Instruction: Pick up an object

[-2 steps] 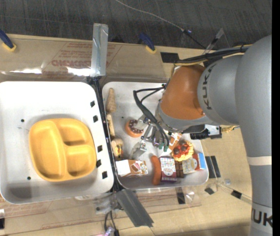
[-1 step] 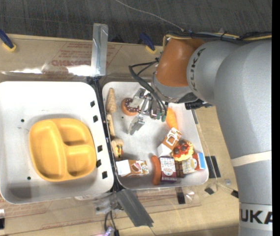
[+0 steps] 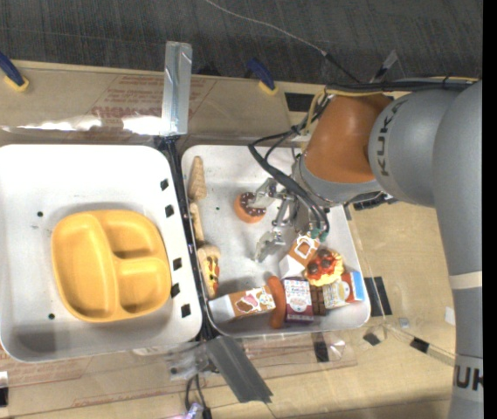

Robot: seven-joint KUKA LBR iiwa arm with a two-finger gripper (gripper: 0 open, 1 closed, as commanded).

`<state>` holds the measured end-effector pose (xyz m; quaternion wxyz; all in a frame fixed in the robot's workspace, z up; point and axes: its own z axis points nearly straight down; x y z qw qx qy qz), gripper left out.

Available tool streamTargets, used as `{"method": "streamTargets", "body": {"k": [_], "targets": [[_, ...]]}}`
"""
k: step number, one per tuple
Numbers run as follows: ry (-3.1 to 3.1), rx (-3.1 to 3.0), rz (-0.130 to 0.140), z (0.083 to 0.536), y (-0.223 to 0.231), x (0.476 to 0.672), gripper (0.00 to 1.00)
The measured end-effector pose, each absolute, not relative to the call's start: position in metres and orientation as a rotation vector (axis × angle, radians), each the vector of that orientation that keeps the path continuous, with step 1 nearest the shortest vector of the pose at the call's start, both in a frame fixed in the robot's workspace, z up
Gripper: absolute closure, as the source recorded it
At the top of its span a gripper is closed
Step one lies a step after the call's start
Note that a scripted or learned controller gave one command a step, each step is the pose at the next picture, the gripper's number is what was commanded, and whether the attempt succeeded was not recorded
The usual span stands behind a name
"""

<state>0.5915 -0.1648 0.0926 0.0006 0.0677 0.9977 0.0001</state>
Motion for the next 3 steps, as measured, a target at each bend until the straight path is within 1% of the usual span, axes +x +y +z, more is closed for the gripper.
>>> {"method": "streamTargets", "body": {"k": [1, 2, 3], "targets": [[3.124, 0.363, 0.003, 0.091, -0.113, 0.599, 0.0], [3.118, 0.352, 0.0, 0.103, -0.113, 0.601, 1.0], [3.029, 0.787, 0.001, 0.259, -0.098, 0.632, 1.0]]}}
